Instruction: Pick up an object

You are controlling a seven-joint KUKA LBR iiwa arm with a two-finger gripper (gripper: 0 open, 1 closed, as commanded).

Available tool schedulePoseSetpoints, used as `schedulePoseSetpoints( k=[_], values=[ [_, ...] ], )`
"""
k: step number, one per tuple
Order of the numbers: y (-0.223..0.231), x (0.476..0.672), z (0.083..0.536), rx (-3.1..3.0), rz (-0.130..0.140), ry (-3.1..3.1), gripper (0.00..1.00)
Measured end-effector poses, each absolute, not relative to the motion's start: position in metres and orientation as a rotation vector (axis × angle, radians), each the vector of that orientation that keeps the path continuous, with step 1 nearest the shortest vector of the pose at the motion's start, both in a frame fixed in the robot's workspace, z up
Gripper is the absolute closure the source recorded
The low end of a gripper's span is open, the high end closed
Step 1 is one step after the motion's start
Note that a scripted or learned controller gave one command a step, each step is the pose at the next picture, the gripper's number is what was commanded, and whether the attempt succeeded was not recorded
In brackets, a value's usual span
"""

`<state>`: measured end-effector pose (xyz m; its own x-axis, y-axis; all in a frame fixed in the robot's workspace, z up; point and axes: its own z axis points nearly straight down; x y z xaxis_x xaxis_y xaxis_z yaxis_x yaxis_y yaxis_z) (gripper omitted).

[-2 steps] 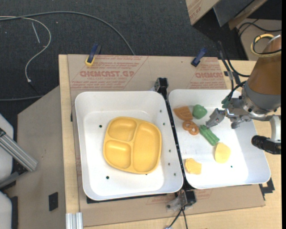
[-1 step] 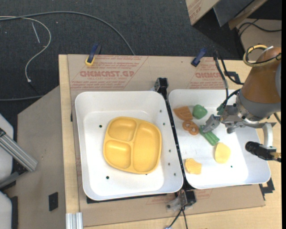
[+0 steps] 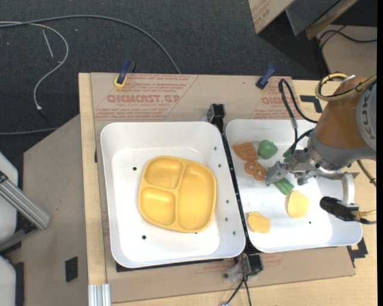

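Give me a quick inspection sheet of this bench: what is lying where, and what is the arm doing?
Surface: bench board bearing left bin and right bin.
Job's things: right bin holds green piece, orange piece, pretzel, lemon, yellow piece, green stick.
Clutter: yellow plate in left bin.
Grippers: gripper low over right bin, by the green stick.
Cables: white cable on floor; black cables along arm.
Surroundings: dark carpet, cardboard.
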<state>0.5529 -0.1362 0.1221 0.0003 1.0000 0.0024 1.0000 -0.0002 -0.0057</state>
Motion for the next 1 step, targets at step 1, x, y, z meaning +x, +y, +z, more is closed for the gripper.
schedulePoseSetpoints(
  k=[1],
  values=[
    [-0.1361, 0.5543, 0.1357, -2.221, -0.002, -2.220, 1.00]
  ],
)
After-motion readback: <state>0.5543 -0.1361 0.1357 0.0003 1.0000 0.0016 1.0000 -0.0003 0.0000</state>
